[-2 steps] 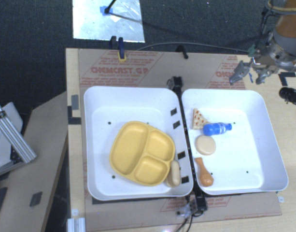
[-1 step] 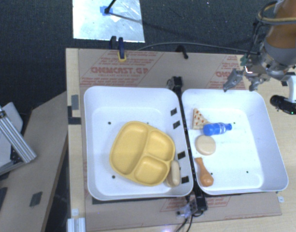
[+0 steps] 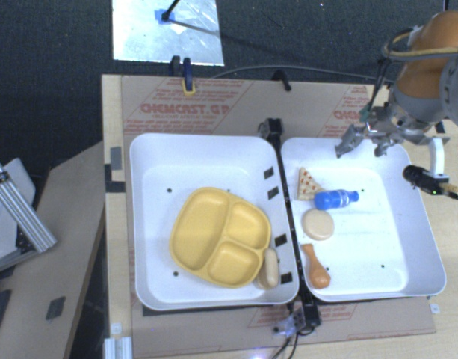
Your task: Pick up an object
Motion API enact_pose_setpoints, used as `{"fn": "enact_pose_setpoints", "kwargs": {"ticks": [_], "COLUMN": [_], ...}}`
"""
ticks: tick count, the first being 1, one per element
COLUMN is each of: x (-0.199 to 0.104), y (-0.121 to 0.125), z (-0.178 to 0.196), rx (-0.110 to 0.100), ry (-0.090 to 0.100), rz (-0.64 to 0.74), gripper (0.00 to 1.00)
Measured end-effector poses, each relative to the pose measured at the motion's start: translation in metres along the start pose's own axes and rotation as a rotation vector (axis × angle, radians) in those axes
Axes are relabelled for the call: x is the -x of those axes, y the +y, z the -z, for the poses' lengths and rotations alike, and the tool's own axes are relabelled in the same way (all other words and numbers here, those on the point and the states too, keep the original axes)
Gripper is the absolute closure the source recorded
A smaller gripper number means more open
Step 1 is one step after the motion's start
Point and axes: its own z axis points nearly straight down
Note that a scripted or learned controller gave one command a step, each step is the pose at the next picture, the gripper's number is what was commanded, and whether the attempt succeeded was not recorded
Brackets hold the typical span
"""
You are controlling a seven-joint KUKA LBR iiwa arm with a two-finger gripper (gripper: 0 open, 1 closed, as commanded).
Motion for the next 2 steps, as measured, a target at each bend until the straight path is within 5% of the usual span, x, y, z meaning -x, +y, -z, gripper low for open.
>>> {"fn": "enact_pose_setpoints", "kwargs": {"ticks": [1, 2], "x": [0.004, 0.004], "y": [0.005, 0.006], "z": [-0.043, -0.03], "rx": [0.002, 0.006], "ry": [0.0, -0.001], "rz": [0.0, 0.001], "gripper": [0.0, 1.0]}}
